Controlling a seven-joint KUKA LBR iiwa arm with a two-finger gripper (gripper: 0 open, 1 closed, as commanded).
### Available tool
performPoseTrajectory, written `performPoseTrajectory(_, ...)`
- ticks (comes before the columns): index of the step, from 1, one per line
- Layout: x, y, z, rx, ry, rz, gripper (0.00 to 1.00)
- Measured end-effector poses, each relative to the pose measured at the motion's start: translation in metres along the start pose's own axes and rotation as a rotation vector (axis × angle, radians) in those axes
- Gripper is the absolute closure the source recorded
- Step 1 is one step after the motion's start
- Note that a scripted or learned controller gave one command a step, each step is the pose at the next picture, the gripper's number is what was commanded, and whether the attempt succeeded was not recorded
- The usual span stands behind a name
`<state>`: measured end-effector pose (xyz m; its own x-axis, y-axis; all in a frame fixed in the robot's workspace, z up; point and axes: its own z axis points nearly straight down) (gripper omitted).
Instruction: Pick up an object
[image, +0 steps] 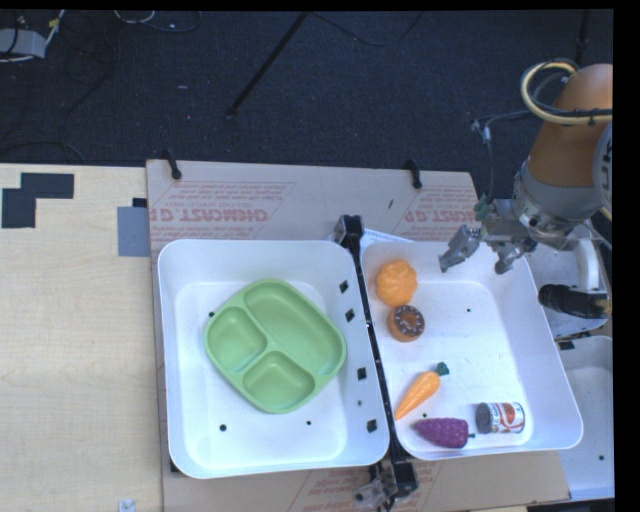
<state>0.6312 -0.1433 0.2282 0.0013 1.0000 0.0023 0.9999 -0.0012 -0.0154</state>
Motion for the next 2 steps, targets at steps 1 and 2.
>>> performPoseTrajectory(1, 0.000, 0.002, -0.008, -0.013, -0.002, -0.002, 0.00)
performPoseTrajectory(2, 0.006, 0.009, 0.042, -0.009, -0.001, -0.004, 0.00)
